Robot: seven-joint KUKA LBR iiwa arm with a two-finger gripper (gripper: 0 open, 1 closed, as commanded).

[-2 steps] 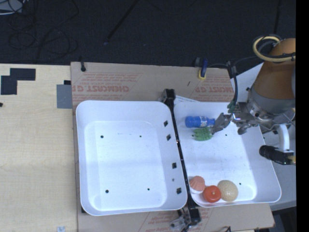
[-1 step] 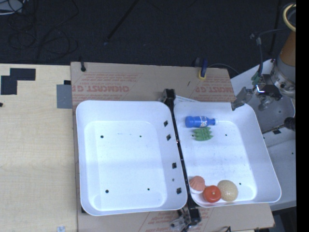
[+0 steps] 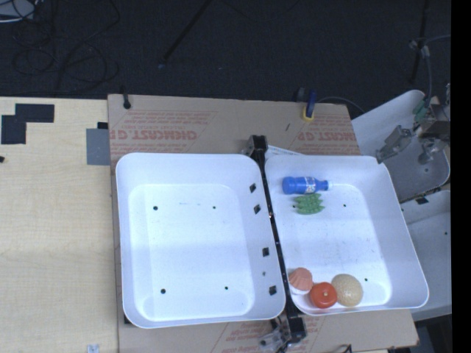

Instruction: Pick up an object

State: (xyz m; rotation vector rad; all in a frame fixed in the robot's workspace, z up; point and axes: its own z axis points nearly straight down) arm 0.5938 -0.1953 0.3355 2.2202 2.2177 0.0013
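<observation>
The arm (image 3: pixel 423 134) is hanging back at the right edge, beyond the right bin (image 3: pixel 401 230); I cannot tell its grip. A blue bottle (image 3: pixel 304 184) is lying beside a green leafy piece (image 3: pixel 309 205). Three rounded items are crowding the near corner: pink (image 3: pixel 300 278), red (image 3: pixel 322 295), tan (image 3: pixel 347 289).

Robot arm (image 3: pixel 430 134) at the bench's right edge, pale grey rounded casing, grey metal bracket-like parts jutting from it, small dark fittings, thin cables along the upper part, details too small and dim to tell further
</observation>
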